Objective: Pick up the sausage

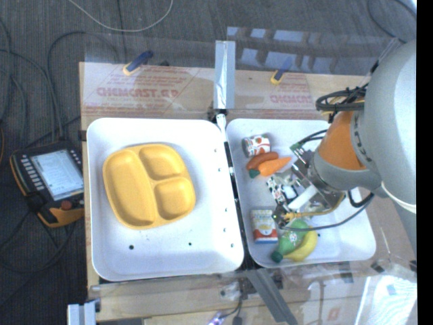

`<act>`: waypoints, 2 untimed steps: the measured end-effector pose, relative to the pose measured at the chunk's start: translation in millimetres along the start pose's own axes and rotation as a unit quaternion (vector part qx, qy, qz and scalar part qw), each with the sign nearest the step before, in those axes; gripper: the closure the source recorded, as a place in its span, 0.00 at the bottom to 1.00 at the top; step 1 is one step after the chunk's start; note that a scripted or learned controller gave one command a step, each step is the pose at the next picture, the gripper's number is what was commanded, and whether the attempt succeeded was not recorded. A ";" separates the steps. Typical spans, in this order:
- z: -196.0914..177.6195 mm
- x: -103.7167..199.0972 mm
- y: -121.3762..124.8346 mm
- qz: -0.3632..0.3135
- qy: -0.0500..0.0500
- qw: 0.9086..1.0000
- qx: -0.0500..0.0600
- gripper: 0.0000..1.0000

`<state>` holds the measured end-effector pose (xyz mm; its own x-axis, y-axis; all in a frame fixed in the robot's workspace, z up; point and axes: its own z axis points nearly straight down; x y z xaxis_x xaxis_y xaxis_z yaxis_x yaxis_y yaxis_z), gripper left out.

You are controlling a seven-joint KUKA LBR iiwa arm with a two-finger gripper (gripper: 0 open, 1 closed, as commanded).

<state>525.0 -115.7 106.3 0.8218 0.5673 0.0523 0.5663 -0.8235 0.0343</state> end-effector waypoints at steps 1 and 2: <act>5.1 48.5 54.3 0.129 -0.011 0.992 0.001 0.00; -114.5 -50.1 98.7 0.027 -0.031 0.999 0.018 0.00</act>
